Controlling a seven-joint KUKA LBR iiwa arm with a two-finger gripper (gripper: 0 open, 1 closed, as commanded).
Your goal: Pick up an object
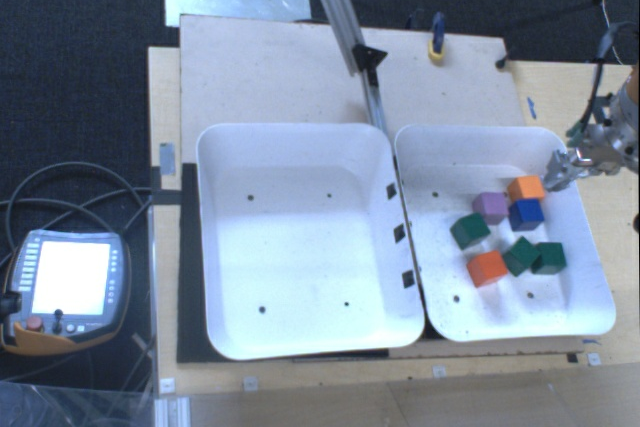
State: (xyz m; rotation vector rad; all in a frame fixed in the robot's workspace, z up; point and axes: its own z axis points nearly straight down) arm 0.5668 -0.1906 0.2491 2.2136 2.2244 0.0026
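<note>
My jaws (558, 173), grip state unreadable, hover at the right white plastic bin's (590, 315) 1 o'clock rim. Target the small orange cube (526, 187): descend square, clear of the blue cube (526, 213).

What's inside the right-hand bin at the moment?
The right bin holds seven blocks: two orange, one purple, one blue, three green. The gripper hangs over its top right corner, hiding that patch of rim.
</note>
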